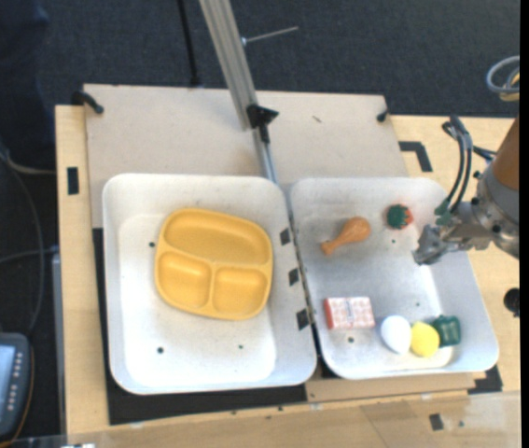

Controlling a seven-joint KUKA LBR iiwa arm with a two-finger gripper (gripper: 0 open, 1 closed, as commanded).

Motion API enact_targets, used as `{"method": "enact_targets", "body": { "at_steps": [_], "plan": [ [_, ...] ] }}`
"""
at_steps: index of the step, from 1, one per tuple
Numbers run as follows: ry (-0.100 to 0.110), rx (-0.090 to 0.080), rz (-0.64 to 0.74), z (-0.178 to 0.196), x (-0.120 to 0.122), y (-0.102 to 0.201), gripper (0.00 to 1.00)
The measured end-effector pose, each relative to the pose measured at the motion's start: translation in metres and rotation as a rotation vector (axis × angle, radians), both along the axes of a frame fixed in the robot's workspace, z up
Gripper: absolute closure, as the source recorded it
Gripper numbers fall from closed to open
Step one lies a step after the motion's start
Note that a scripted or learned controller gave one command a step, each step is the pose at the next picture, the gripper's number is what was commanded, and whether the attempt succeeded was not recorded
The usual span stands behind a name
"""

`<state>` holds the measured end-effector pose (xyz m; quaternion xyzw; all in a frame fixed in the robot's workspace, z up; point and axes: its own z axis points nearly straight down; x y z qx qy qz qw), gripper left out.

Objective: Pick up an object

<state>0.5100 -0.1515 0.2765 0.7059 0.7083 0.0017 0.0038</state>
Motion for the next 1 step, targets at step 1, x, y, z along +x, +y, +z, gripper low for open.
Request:
{"method": "enact_targets", "body": {
  "at_steps": [1],
  "plan": [
    [0.006,0.004,0.004,-0.0136,0.0112,0.0566,1.00]
  ]
}}
